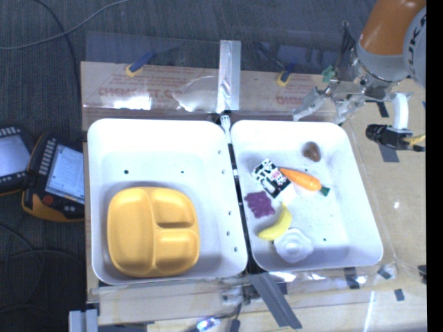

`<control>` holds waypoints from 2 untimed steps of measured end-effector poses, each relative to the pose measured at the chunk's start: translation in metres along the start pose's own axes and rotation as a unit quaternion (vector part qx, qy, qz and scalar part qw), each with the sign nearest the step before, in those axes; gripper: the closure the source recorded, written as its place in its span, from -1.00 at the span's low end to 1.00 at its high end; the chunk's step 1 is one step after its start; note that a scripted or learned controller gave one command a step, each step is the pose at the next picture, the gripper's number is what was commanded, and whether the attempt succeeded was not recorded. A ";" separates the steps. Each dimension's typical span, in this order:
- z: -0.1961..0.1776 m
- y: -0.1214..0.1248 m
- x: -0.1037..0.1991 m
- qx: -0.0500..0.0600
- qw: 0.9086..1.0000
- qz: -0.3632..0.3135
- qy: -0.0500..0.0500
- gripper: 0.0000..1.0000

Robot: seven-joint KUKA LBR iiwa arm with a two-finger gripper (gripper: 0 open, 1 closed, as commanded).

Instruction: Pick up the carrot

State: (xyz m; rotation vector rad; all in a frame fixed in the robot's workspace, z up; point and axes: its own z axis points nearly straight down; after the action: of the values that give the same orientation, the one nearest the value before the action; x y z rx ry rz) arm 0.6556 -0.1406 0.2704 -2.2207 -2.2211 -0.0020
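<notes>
Tapered glossy orange carrot [302,179], smooth white right bin [360,206], curved banana [275,225]

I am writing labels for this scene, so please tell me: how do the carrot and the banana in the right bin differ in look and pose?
The carrot is orange with a green end; the banana is plain yellow. The carrot is straight and tapered; the banana is curved. The carrot lies nearer the bin's middle, against a black-and-white object; the banana lies nearer the front edge, beside a purple item. Both lie flat in the right bin.
</notes>
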 end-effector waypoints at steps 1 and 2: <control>0.138 -0.048 -0.038 0.001 1.000 0.027 -0.002 -1.00; 0.180 -0.071 -0.021 -0.006 0.996 0.087 -0.003 -1.00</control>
State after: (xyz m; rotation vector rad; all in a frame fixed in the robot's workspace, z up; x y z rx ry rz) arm 0.5845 -0.1615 0.0902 -2.4144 -2.0274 -0.0083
